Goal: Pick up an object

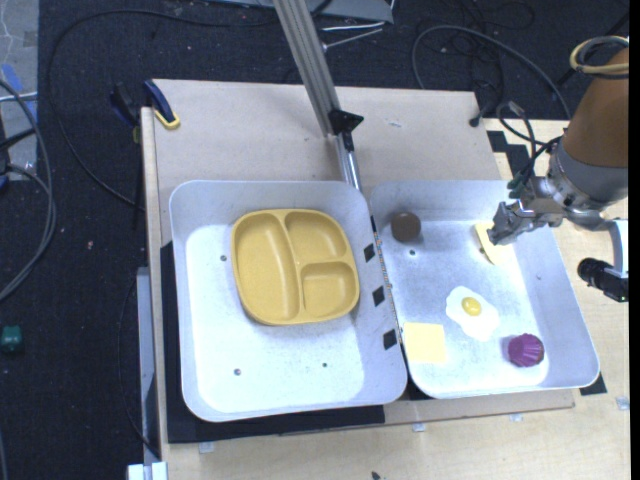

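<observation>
Arm enters from frame right, gripper point(503, 226) low over right bin's point(560, 298) upper rim — jaw state unclear; mid-bin floor open.

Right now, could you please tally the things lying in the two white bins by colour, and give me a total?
Yellow: 3, the divided plate, the cheese slice and the small piece under the tool
Brown: 1, the round lump
White and yellow: 1, the fried egg
Purple: 1, the ridged lump
Total: 6
</observation>
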You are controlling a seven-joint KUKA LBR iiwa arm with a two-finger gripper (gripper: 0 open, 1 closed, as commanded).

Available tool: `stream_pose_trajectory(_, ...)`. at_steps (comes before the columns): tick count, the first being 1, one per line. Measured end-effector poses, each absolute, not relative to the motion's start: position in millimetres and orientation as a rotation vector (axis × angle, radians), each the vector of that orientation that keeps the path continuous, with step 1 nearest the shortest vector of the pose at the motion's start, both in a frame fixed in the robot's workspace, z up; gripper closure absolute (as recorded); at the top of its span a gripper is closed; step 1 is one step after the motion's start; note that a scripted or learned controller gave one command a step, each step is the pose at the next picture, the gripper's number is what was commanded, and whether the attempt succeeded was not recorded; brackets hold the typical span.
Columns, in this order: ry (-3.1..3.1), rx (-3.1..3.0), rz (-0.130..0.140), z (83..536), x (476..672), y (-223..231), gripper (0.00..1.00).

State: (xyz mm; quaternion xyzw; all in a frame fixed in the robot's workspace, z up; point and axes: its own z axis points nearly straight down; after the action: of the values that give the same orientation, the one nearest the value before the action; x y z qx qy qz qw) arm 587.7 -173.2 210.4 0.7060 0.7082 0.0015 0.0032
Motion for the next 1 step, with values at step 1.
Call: stream_pose_trajectory(1,2.222,2.214,0.003,244.5,588.8,-173.2,1.0)
